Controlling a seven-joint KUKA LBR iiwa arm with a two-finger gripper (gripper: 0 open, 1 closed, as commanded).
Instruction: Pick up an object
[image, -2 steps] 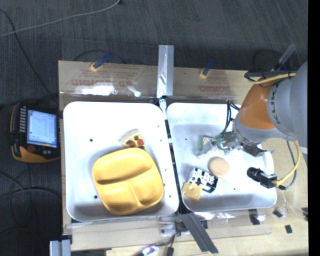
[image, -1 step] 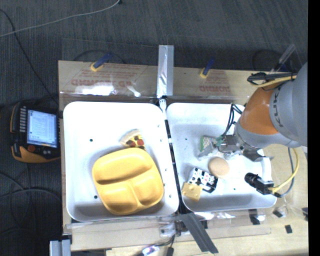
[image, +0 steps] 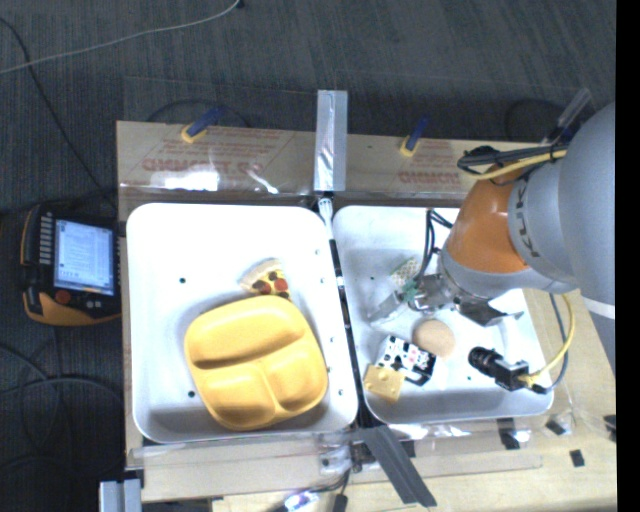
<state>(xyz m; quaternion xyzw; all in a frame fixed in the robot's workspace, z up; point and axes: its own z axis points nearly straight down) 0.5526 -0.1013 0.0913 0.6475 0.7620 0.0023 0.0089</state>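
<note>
Tan round object (image: 433, 336) lies central in right bin (image: 455, 405), beside gripper (image: 428, 296), whose opening cannot be told. Centre overhead, then descend.

Faint red print (image: 186, 160) on the cardboard (image: 270, 140), nothing legible there or elsewhere.

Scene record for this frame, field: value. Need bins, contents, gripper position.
left bin: yellow divided tray; small pizza-slice toy at the tray's far edge
right bin: tan round piece; black-and-white patterned block; yellow wedge near the front left corner
gripper: low over the right bin, just beyond the tan round piece
held: nothing visibly gripped
arm: reaches in from the right, orange band above the right bin
</note>
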